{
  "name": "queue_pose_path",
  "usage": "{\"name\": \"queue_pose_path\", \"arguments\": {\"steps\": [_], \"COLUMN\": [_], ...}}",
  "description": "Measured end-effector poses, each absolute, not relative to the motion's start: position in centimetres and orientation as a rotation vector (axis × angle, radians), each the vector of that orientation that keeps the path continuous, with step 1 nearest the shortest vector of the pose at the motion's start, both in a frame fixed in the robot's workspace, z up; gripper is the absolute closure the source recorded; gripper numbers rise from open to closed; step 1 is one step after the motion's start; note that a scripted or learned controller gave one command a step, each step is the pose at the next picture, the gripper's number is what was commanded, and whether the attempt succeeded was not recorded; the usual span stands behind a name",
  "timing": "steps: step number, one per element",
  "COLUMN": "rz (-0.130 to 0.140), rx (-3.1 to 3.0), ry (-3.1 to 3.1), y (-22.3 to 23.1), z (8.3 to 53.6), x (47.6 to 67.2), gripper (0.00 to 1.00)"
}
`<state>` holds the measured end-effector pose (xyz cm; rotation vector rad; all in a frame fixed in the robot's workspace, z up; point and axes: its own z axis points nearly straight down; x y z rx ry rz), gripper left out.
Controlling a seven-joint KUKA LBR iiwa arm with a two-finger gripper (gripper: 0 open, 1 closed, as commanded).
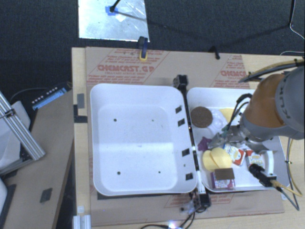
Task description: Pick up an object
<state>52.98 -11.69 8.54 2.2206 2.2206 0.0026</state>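
The right bin (275,175) holds a heap of small things. A brown round disc (201,117) lies at its far left. A yellow rounded piece (214,158) sits near the middle front, and a brown and maroon box (223,178) lies just in front of it. A purple scrap (205,143) shows between the disc and the yellow piece. A red and white packet (237,154) lies right of the yellow piece. My gripper (223,138) hangs low over this heap, just above the yellow piece, with the arm covering the bin's right half.
The left bin (100,104) stands beside the right one, with a black divider strip (187,128) between them. A pale yellow item (227,113) peeks out at the far side of the right bin. Cardboard (128,66) lies under both bins.
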Motion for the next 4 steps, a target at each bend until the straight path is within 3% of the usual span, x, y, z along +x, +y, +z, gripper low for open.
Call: {"name": "queue_pose_path", "arguments": {"steps": [1, 2, 3, 4], "rz": [0.009, 0.001, 0.006, 0.002], "rx": [2.215, 2.221, 2.211, 2.219], "ry": [2.222, 2.221, 2.224, 2.222], "y": [-11.6, -11.5, -11.5, -8.8], "z": [9.7, 8.4, 9.4, 8.5], "x": [53.3, 48.6, 53.8, 48.6], "gripper": [1.00, 1.00, 1.00, 1.00]}}
